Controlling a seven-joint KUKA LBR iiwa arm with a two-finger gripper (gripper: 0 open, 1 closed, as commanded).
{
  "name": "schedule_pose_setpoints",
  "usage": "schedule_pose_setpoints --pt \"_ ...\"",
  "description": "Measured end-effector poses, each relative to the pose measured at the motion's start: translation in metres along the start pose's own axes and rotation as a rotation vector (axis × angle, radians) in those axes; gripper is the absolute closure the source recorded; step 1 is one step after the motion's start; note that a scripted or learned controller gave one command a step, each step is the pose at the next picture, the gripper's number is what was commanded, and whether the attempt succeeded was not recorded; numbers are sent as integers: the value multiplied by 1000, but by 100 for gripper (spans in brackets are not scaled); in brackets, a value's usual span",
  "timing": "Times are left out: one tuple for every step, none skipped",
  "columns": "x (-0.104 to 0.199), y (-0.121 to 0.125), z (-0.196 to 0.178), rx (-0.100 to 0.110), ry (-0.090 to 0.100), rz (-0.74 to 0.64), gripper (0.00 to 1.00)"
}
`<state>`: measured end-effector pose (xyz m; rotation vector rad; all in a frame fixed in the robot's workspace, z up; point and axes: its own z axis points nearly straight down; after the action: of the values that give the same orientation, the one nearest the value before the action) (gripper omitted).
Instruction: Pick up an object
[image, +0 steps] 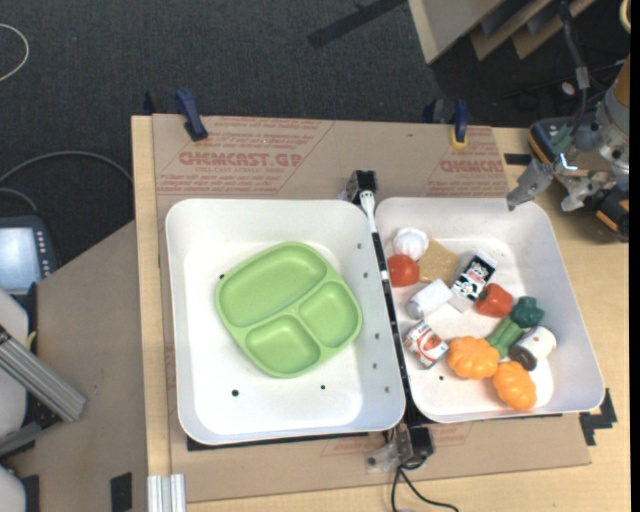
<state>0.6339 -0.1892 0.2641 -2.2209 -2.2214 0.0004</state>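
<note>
Front edge: nearest my camera I note the brown bench board with a cable and clip at the seam between the two bins.
Left bin: white and shallow; it holds one green divided plate with three compartments, lying flat, slightly toward the bin's centre.
Right bin: white and shallow, just beside the left bin; it carries all the loose objects I can choose from.
Front cluster: two orange pumpkin-like toys and, near each other, lie toward the near rim; a small red-and-white can rests just to their left.
Middle cluster: a dark green piece, a red piece and a black-and-white carton sit close together; a white block lies beside the carton.
Far cluster: a red object and a white rounded object lie near the divider, with a tan flat piece next to them.
Right side item: a white cylinder with a dark end lies close to the green piece.
Gripper: I see it at the far right corner, above the right bin's outer edge, well apart from every object. Nothing sits between its fingers. I cannot tell whether they are apart or together.
Clamps: two blue clamps and grip the board's far edge.
</note>
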Motion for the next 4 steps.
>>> schedule_pose_setpoints --pt "0 1 -11 -4 -1 -1 100" --pt "34 9 118 11 4 -3 100" --pt "99 22 181 -2 -2 -5 100" --pt "119 -52 54 -8 1 0 100"
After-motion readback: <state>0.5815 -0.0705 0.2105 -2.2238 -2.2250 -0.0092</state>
